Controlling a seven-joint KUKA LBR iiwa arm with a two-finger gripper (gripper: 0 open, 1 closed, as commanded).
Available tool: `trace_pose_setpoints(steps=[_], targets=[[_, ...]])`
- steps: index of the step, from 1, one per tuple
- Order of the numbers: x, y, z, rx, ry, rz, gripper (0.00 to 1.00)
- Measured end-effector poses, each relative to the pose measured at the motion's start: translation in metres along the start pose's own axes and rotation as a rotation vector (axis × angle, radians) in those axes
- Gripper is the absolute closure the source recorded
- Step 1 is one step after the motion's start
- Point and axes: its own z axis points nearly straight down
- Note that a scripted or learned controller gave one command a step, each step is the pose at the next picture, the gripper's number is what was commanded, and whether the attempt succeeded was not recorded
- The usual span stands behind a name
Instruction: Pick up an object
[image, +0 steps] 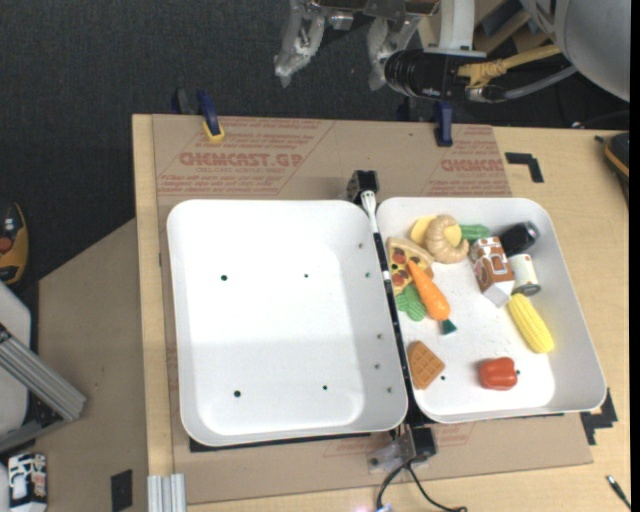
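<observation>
The two-finger gripper (335, 50) hangs at the twelve o'clock edge of the scene, above the dark floor beyond the bench, well apart from both bins; its pale fingers (295, 52) stand spread with nothing between them. The left shallow white plastic bin (200, 330) sits toward nine o'clock from the centre, and the right shallow white plastic bin (580, 370) toward three o'clock, touching it along a shared edge. All the toys lie in the right bin. At its twelve o'clock end sits a tan knobbly bread-like toy (442, 238), with a black cylindrical object (518, 238) toward two o'clock. A brown-and-white box-shaped toy (493, 265) lies just beside a small white cylinder (525, 275). Near the bin's ten o'clock side, a flat pizza-slice toy (403, 262) touches an orange plastic carrot (430, 290) that slants toward five o'clock, over a green leafy piece (408, 300). A yellow plastic corn cob (530, 322) lies at four o'clock, a red plastic pepper-like toy (498, 373) at six o'clock, and a brown waffle-patterned square (425, 363) at seven o'clock.
</observation>
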Motion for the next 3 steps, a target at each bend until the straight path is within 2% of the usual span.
trace_pose_setpoints(steps=[3], targets=[[0.0,0.0,0.0,0.0,0.0,0.0,0.0]])
